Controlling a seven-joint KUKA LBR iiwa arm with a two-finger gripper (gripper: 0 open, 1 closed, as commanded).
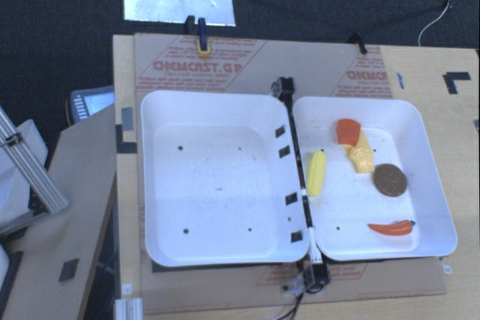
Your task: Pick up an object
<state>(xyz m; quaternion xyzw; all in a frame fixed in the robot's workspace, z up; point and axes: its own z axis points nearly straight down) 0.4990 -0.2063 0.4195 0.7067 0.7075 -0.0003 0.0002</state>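
— How was the gripper set?

— I could not tell. The arm works from the right, so the right bin [431,161] was the near one, and all the candidates lay in it.

— Which lay closest to that side?

— The brown disc [390,180] and the red pepper [390,228]. The disc sat flat, mid-bin. The pepper lay near the front wall, its long axis running left to right, with the stem end towards the right.

— Which would you have judged the best pick?

— The pepper, probably. It lay well apart from the rest, and closing across its narrow width looked simple. The front wall was the one thing near it.

— And the others?

— The orange block [347,131] and the yellow piece [362,156] were touching, with the disc just beside the yellow piece. That was a crowded cluster, and a grasp there might have nudged a neighbour. The yellow banana-like object [316,173] lay lengthwise, front to back, close to the divider between the bins, where that wall could have got in the way.

— And the left bin [150,161]?

— It was farther from the arm, beyond the divider.
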